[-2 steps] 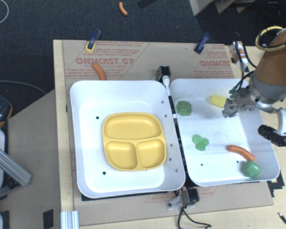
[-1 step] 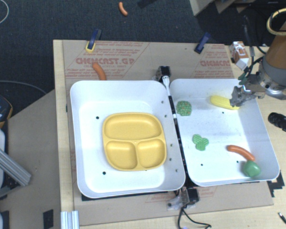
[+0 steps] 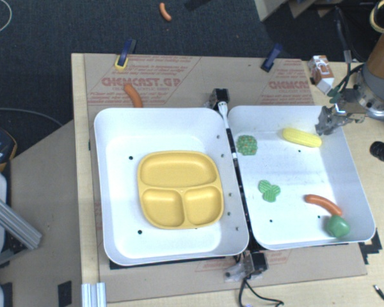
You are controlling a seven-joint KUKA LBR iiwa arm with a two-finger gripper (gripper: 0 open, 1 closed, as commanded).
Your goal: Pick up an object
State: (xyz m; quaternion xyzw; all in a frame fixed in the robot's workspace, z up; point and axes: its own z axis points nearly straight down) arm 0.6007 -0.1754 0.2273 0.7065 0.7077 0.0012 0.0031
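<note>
The right bin (image 3: 294, 232) holds a yellow corn cob (image 3: 301, 137) near its back, a round green piece (image 3: 246, 145), a leafy green piece (image 3: 269, 190), an orange-red sausage (image 3: 322, 203) and a green ball (image 3: 337, 226) at the front right corner. My gripper (image 3: 326, 121) hangs over the bin's back right edge, just right of the corn cob's end and apart from it. Nothing shows between its fingers.
The left bin (image 3: 115, 171) holds a yellow three-compartment tray (image 3: 179, 188). An orange sausage (image 3: 133, 95) lies on the cardboard behind the left bin, another (image 3: 165, 11) on the dark floor. Clamps (image 3: 123, 55) (image 3: 271, 57) sit on the board's back edge.
</note>
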